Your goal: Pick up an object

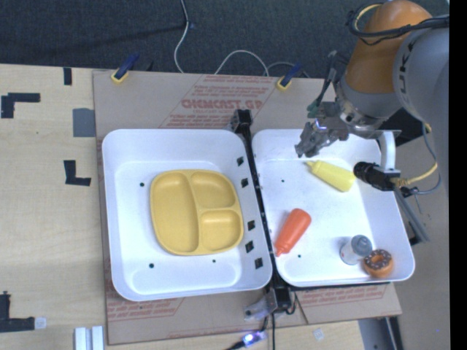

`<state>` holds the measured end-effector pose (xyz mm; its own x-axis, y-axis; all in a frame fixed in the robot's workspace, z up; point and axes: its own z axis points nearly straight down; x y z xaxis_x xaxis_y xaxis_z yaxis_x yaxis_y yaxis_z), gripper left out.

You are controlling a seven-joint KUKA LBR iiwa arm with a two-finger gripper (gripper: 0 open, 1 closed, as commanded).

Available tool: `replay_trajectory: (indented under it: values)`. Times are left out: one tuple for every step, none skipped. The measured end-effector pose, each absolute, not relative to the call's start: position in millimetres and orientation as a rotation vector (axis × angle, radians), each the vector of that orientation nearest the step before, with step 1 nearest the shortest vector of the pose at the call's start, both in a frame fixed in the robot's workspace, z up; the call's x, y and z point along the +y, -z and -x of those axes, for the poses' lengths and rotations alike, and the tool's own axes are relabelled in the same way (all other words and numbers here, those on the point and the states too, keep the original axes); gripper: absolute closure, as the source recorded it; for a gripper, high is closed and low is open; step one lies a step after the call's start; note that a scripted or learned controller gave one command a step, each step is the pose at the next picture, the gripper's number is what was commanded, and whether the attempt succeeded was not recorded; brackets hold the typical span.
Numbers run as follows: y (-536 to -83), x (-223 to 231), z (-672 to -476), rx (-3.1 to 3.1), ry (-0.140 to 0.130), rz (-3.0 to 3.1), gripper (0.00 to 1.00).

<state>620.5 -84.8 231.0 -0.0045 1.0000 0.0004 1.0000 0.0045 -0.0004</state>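
Your yellow bottle [330, 174] lies on its side near the back of the right bin [379, 221], and the gripper [309, 144] hangs just above its pointed tip with the grey arm [408, 57] bending in from the right; it is dark and small, so you cannot tell how wide its jaws are, and nothing shows between them. Count four things in that bin: one yellow bottle, one orange carrot [292, 230], one small grey can [355, 249] and one donut [379, 262], while the left bin [124, 217] holds one yellow plate [195, 211] with three parts. The arm's far end is cut off at the right edge.
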Motion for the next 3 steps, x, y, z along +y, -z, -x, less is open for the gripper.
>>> replay_trajectory:
  values:
    - [-233,-33,-615.7,-2.227,0.0,2.215,1.0]
    - [-220,18,-622.2,-2.225,-0.003,2.214,1.0]
    - [-229,70,-623.6,-2.227,0.0,2.213,1.0]
